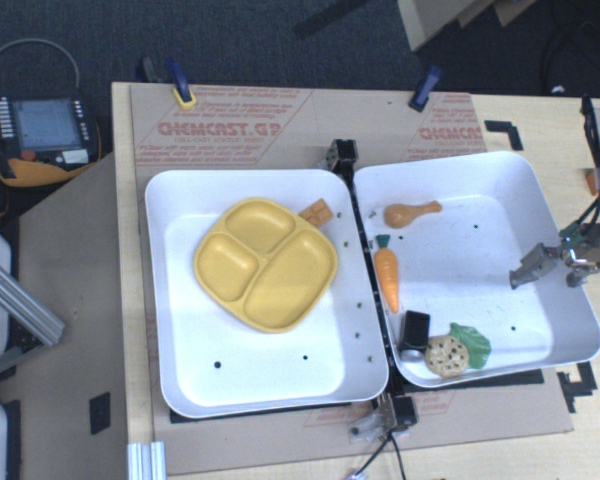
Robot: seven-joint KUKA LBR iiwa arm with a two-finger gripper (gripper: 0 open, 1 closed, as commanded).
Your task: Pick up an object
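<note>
Camera view, fixed overhead, slanted. Bench: cardboard-covered top carrying two shallow white bins side by side. Left bin: holds one yellow divided plate with three compartments, set toward the upper middle of the bin; one small brown block lies touching the plate's upper right rim. Right bin: holds one tan chicken drumstick toy near the upper left corner; one orange carrot with a green top, lying lengthwise along the left wall just below the drumstick; one small black block near the lower left corner; one round speckled cookie just below and right of the black block; one green leafy piece touching the cookie on its right. Gripper: enters from the right edge at mid-height of the right bin, over the bin's right portion, well apart from every object listed. Only the grey tip and a little of the wrist hardware show. One grey finger angles down and left toward the bin floor. Finger spread: cannot tell from this angle. Nothing is seen between the fingers.
</note>
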